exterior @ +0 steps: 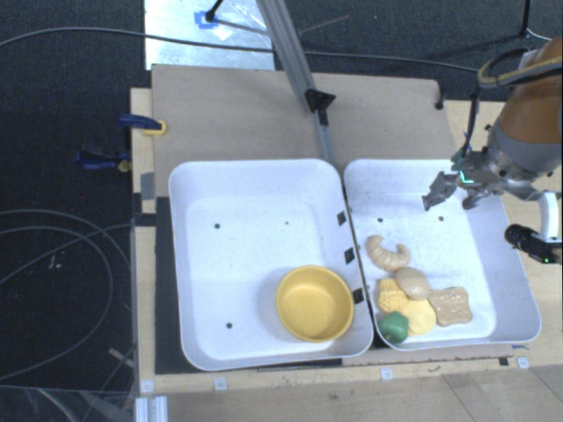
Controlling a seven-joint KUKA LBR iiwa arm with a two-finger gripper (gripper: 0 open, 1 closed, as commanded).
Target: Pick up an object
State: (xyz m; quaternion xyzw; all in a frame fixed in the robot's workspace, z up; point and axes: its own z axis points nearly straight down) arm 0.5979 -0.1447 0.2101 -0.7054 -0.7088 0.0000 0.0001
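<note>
Brown bench: a cardboard-coloured board [237, 112] lay under both bins, on dark carpet [62, 77].
Floor: black cables [53, 262] looped at left; a grey pole [286, 33] slanted down from the top to the seam between the bins.
Clamps: a blue and yellow clamp [141, 125] gripped the board's left edge, a second blue one [101, 158] just below it.
Left bin [220, 200]: white, shallow; a yellow bowl [315, 302] sat upright in its near right corner, close to the divider.
Right bin [515, 297]: white, shallow; all items bunched in the near left part.
Contents: a curved tan piece [387, 253] lay farthest back; a beige rounded piece [412, 282] touched it in front; a yellow corn-like piece [390, 294] and a yellow flat piece [420, 317] lay below; a tan cracker-shaped piece [450, 306] sat at right; a green piece [394, 326] was nearest the front rim.
Arm: grey with orange band [535, 104], entered from the right, above the right bin's far right side.
Gripper [457, 193]: dark fingers seemed spread apart, nothing between them, over bare bin floor.
Object vs gripper: the pile lay apart from the gripper, toward the near left; the curved tan piece was the closest item, not touching.
</note>
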